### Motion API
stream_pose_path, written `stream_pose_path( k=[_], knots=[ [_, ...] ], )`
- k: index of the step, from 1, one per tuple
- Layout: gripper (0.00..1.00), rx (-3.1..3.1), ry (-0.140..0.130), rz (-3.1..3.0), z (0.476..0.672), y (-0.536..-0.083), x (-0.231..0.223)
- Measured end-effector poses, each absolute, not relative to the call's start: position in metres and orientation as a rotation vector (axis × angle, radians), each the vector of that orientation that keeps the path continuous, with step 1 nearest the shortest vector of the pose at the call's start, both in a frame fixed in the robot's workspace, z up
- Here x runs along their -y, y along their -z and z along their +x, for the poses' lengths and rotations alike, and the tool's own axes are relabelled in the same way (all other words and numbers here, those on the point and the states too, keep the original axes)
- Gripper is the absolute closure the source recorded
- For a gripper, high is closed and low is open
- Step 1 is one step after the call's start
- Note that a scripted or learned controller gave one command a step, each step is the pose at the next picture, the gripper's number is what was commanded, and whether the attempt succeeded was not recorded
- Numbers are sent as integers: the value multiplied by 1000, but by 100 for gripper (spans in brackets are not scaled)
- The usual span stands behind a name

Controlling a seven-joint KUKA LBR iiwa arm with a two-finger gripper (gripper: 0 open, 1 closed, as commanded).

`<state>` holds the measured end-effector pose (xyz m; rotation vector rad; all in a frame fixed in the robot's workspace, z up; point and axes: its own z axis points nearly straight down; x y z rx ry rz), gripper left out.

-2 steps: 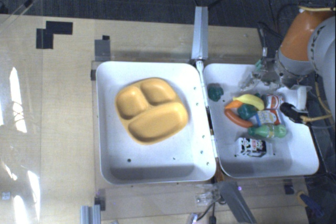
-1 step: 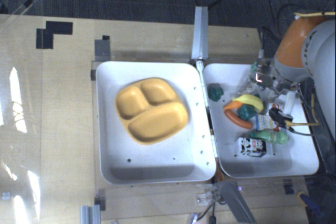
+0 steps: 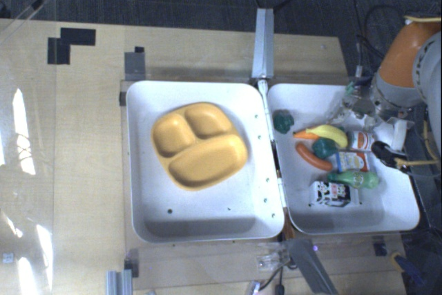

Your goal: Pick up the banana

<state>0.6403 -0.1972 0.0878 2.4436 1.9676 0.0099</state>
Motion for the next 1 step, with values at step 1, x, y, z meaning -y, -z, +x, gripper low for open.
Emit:
stream_pose_path(
  k=[1],
  knots=[
    [0,-2159,-8,2275,629,-87,148]
  ],
)
